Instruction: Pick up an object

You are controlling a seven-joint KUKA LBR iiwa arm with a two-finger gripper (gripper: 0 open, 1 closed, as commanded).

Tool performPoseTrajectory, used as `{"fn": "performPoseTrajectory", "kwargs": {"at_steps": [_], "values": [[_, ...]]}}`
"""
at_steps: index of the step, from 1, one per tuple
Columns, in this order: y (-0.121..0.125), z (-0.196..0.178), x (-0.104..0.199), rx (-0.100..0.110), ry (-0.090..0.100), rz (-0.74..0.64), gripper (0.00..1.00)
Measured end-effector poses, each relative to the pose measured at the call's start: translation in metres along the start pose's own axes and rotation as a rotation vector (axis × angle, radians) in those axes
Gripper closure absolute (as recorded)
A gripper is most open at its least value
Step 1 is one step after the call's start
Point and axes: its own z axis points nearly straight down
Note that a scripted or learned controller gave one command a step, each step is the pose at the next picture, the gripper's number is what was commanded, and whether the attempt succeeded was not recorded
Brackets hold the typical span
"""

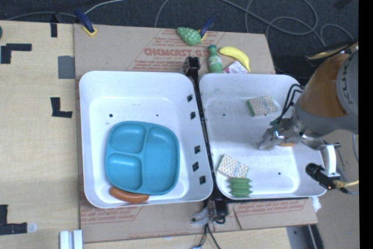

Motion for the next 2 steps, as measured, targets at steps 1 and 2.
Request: {"fn": "performPoseTrajectory", "kwargs": {"at_steps": [1, 2], "values": [[0.0186, -0.0851, -0.0409, -0.003, -0.003, 0.001, 1.0], [0.0182, -0.0845, -0.0406, -0.001, -0.002, 0.001, 0.0]]}}
